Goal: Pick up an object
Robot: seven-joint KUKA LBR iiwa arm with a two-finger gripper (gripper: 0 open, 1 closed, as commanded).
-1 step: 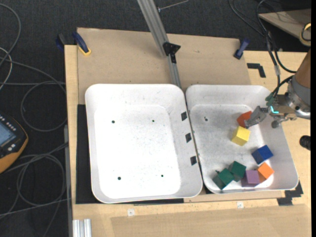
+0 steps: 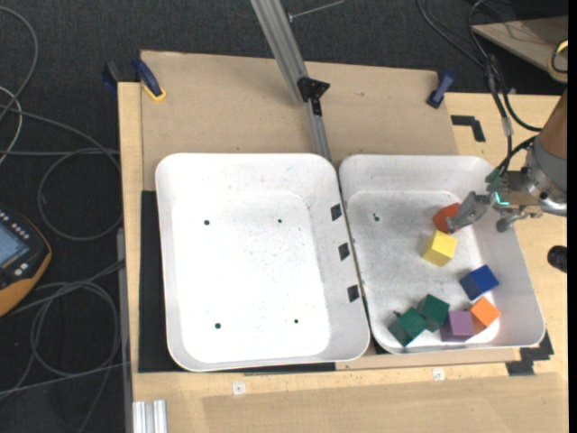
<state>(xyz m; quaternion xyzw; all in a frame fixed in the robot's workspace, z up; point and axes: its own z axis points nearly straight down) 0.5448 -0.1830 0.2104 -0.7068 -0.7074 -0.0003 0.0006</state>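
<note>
The pincer point(image 2: 469, 211), dull grey metal, hangs over the right bin point(image 2: 397, 174) at the frame's right; whether it grips anything I cannot tell. A red-orange block point(image 2: 444, 216) sits partly hidden behind it. Just below lies a yellow cube point(image 2: 439, 248). Lower right cluster: blue cube point(image 2: 479, 280), orange cube point(image 2: 485, 311), purple cube point(image 2: 461, 323), two green blocks point(image 2: 421, 317). The left bin point(image 2: 243, 260) is speckled white plastic on the wooden desk point(image 2: 225, 106).

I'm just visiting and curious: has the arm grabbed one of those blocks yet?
Not visibly. The gripper has reached the right bin, beside a red block and above the yellow block. Nothing looks lifted; the grab and lift remain. The other blocks lie along the bin's near edge.
</note>
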